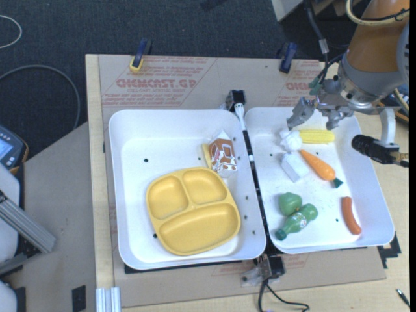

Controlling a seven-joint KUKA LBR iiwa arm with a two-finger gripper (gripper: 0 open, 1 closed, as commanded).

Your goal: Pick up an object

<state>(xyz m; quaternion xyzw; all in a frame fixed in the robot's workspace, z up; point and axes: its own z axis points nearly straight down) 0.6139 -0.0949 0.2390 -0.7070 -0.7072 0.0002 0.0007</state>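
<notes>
A robot gripper (pixel 320 114) hangs spread and empty above the far end of the right bin (pixel 374 203), over a white lump (pixel 290 139) and a corn cob (pixel 316 136) lying touching, a carrot (pixel 317 164) just beside. Descending here, its fingers risk straddling both or nudging them apart, closing on nothing.

The gripper (pixel 320 112) hangs open over the right bin (pixel 370 194), just above the corn (pixel 316 136) and carrot (pixel 318 165).
</notes>
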